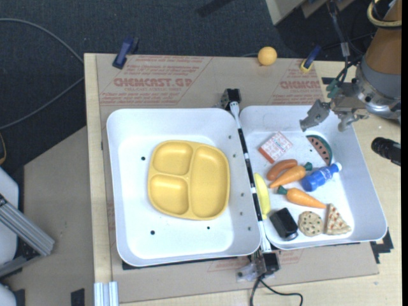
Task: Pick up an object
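Objects for picking lay together in the right bin [366,171], mostly in its lower half. A small red and white packet [276,146] was near the bin's centre, towards 11 o'clock. Just below it were two toy carrots [285,171] side by side, pointing to 2 o'clock, and a blue bottle [319,177] lay just beside them at 3 o'clock, its white cap towards the bin's right wall. A third carrot [305,197] lay under these, pointing to 4 o'clock. At 6 o'clock in the bin there were a black block [284,223], a round cookie [310,223] and a pizza slice [336,221] in one row, the cookie touching the pizza slice. A yellow banana [261,194] lay along the left wall, at 9 o'clock. A watermelon slice [320,148] lay at 2 o'clock, near the far right corner.

The gripper [332,118] hovered over the upper right part of this bin, at about 1 o'clock from the bin's centre, just above the watermelon slice. Its two fingers stood apart, with nothing between them.

The left bin [127,171] carried a yellow divided plate [189,179] in its middle. A small orange ball [268,56] rested on the bench [166,78] beyond the bins, at 12 o'clock.
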You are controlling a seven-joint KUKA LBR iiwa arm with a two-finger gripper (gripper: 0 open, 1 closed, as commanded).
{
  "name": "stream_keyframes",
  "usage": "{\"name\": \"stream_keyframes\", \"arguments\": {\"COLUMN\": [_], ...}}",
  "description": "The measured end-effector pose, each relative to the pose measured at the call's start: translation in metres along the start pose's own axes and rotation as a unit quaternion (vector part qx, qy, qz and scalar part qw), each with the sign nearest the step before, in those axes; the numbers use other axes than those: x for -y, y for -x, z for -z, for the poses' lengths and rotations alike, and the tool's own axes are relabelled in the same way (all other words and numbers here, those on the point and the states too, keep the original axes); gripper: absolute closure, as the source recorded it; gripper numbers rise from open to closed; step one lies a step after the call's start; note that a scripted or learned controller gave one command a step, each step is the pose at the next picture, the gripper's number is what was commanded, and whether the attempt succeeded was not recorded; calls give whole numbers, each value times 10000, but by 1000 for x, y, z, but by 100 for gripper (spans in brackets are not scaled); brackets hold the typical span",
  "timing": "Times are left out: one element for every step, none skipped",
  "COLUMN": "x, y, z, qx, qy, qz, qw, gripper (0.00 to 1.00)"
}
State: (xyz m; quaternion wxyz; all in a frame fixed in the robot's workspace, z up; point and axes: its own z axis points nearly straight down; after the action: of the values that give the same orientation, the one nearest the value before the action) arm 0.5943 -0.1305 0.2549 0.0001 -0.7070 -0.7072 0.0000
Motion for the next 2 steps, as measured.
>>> {"name": "stream_keyframes", "arguments": {"x": [47, 12], "y": [-31, -34], "z": [-116, -171], "qx": [-1, 2], "qy": [-4, 2], "qz": [-5, -2], "qw": [10000, 10000], "gripper": [0, 0]}}
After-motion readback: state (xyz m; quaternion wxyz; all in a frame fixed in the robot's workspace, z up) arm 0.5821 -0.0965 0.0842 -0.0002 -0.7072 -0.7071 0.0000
